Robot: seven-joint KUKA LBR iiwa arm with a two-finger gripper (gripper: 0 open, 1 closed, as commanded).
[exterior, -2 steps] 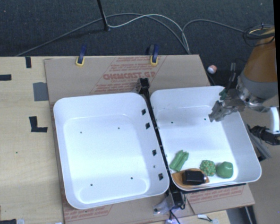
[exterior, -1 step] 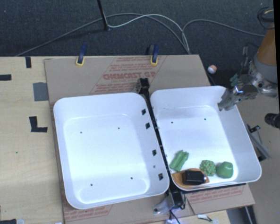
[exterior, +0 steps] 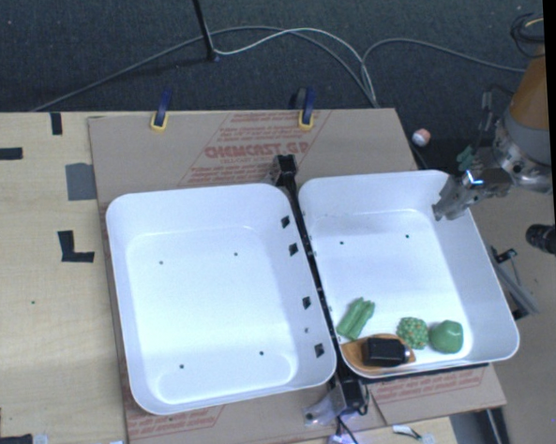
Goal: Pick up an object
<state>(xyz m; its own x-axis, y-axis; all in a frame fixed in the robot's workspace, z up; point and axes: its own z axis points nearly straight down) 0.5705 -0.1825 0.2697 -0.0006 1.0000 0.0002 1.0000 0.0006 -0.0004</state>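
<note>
Approach step: the grey two-finger gripper (exterior: 449, 204) hovers at the right white bin's (exterior: 389, 193) upper-right rim, finger state indeterminable. Small green rounded object (exterior: 446, 336) lies lower right; the next move requires travel toward it and descent.

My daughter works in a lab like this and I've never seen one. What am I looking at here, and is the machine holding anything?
You are looking down at a slant from one fixed camera above a bench. Two shallow white trays sit side by side: the left bin and the right bin. The grey machine at the right edge is a robot arm, and its gripper hangs over the right bin's upper right rim. Nothing shows between its fingers, so it holds nothing. The things to pick lie in the right bin's near corner: a green leafy toy, a small bumpy green piece, a smooth green piece and a black object resting on something tan.
</note>
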